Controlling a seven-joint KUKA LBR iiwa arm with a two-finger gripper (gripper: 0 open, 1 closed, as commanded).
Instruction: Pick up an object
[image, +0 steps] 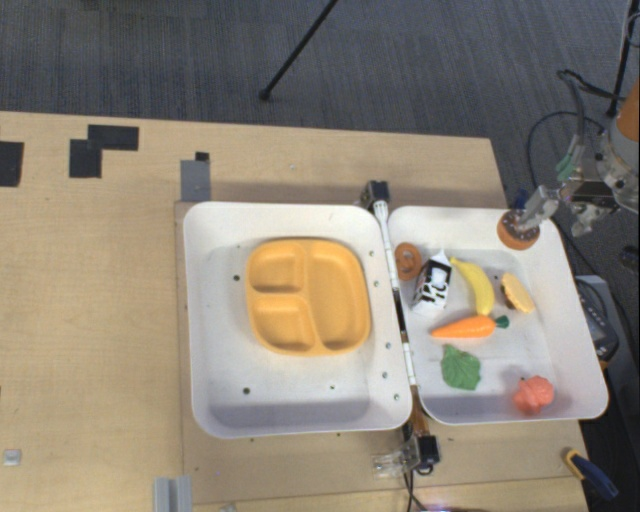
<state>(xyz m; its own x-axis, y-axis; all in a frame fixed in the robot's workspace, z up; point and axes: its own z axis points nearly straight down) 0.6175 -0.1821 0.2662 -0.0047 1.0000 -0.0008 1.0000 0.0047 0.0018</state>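
My gripper (528, 213) hangs at the far right corner of the right bin (523, 352), directly over a round orange-brown piece (518, 234) that sits at the bin's rim. The gripper tip touches or overlaps that piece, and the contact is too small to read. In the right bin lie a brown ring (407, 261), a black-and-white carton (434, 283), a banana (476, 285), a yellow slice (517, 293), a carrot (468, 327), a green leafy piece (461, 368) and a pink-red fruit (534, 394).
The left bin (220, 385) holds a yellow divided plate (305, 296). A black-tipped bar (390, 262) runs between the two bins. Cables (560, 125) hang behind the arm at the far right. The wooden bench (90, 330) stretches to the left.
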